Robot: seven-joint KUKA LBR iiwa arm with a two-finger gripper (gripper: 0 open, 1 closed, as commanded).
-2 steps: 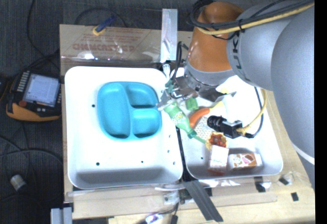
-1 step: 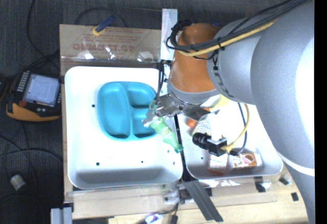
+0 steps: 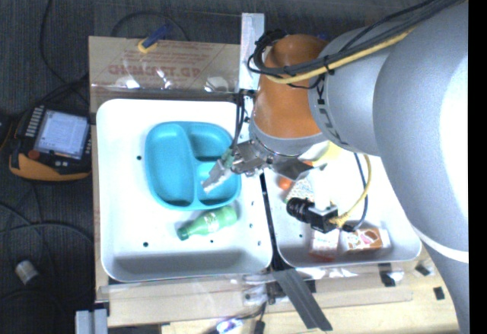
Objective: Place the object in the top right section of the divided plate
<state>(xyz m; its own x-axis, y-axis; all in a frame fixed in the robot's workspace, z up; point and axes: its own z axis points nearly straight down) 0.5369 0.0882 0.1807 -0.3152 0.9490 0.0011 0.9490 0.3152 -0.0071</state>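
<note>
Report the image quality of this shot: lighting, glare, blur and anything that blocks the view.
Camera view: even overhead light; the left white bin glares nearly featureless. The blue divided plate and green bottle look fairly sharp. The pincer over the plate's lower right is small and soft. The grey arm, close to the lens, looks blurry and hides much of the right bin.

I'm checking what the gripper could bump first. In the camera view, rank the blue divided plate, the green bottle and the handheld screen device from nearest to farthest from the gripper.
1. Blue divided plate, left bin: the gripper hangs over its right edge.
2. Green bottle, lying in the left bin just below the plate.
3. Handheld screen device, outside the bins at far left.
</note>
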